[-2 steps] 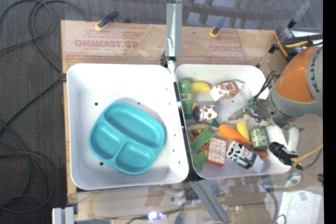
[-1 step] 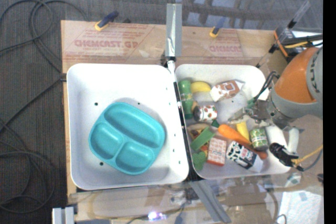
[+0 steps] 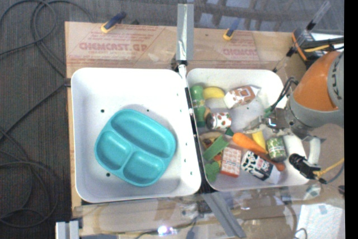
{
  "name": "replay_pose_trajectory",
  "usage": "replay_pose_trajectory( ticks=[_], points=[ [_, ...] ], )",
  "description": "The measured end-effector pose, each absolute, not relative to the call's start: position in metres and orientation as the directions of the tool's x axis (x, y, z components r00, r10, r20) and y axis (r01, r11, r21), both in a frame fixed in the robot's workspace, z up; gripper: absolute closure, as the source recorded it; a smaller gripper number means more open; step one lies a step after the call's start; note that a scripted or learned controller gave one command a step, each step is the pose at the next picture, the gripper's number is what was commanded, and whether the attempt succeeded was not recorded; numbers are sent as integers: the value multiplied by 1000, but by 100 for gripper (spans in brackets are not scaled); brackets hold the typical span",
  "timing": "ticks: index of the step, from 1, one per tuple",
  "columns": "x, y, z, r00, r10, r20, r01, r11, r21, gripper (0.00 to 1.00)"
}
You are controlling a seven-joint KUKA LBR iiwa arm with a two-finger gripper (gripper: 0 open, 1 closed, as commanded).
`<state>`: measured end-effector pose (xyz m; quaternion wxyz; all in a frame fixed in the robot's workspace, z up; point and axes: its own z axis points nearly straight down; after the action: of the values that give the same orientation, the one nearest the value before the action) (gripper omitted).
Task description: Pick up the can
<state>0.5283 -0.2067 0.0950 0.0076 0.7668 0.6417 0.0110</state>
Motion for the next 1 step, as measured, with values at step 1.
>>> replay_pose_trajectory(
  ticks=[1],
  points=[
    [513,-207,95,197,980,8,980,-197,29,0]
  ],
)
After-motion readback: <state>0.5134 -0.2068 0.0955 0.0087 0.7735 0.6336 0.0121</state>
